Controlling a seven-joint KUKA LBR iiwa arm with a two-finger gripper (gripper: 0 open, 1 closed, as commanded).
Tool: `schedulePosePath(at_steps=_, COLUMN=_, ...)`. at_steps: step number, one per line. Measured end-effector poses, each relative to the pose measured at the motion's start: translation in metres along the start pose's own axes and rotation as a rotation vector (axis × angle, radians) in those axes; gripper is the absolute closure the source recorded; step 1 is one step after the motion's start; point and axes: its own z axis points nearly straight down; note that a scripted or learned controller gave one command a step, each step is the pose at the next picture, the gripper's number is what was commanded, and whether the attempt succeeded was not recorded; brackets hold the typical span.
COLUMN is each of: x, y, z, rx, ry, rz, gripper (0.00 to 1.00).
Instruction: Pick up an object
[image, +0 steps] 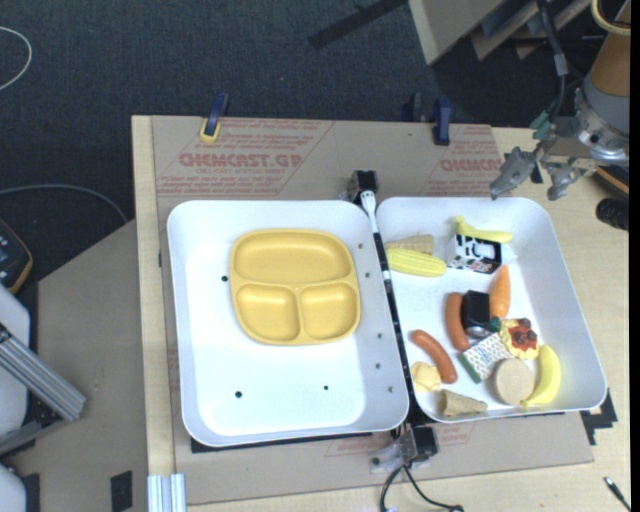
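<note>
At the far left sits the left bin (200, 380), a shallow white tray whose floor carries a yellow divided plate (296, 285) with one long compartment at the back and two smaller ones at the front; the plate lies toward the back half of that bin, apart from its walls. Both bins rest on a brown cardboard-covered bench (300, 155), held at its far edge by a yellow clamp (211, 126) and a blue clamp (440, 120). Just right of the seam where the two bins touch, the right bin (570, 300) holds a cluster of toy food: a corn cob (415, 263) near its back-left corner, a black-and-white carton (476, 251) beside it, an orange carrot (500, 291) further right, two red sausages (434, 355) lying toward the middle and front-left, a round tan biscuit (511, 381) near the front, and a yellow banana (546, 376) curving along the front-right wall. All of these lie on the bin floor, none lifted. At the upper right the gripper (532, 176) hangs above the bench just beyond the right bin's back rim, its two fingers spread apart with nothing between them, well clear of the food
</note>
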Motion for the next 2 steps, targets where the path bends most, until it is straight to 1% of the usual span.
schedulePosePath(at_steps=1, x=0.0, y=0.002, z=-0.009, rx=-0.014, ry=-0.003, rz=-0.003, gripper=0.0)
schedulePosePath(at_steps=2, x=0.006, y=-0.007, z=0.042, rx=-0.008, ry=-0.002, rz=-0.003, gripper=0.0)
